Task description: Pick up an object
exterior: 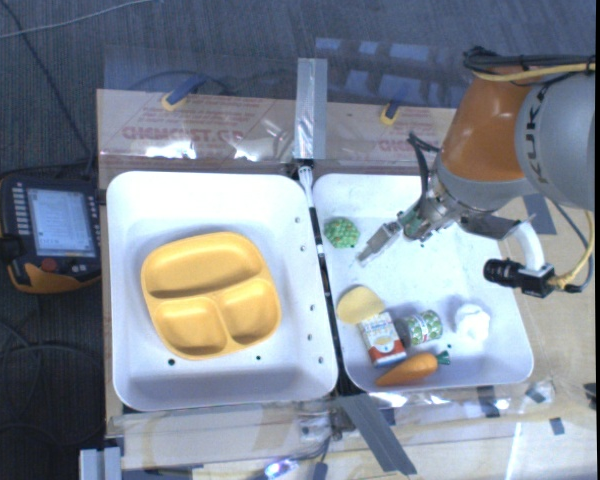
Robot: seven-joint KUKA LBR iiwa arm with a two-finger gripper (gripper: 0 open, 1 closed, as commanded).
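Note:
The right bin (500, 363) holds several small items: a green ball (342, 232), a pale yellow round piece (358, 304), a red and white carton (380, 336), a green can (422, 326), a white lump (470, 320) and an orange carrot (408, 369). My gripper (378, 240) hangs over the upper middle of this bin, slanting down and to the left. Its tip is just right of the green ball and above the yellow piece. I see nothing held in it.
A yellow divided plate (210, 293) lies in the left bin (130, 208). A metal divider strip (310, 118) runs between the bins at the back. A control pendant (50, 230) lies on the floor at the left. Bare bin floor shows right of the gripper.

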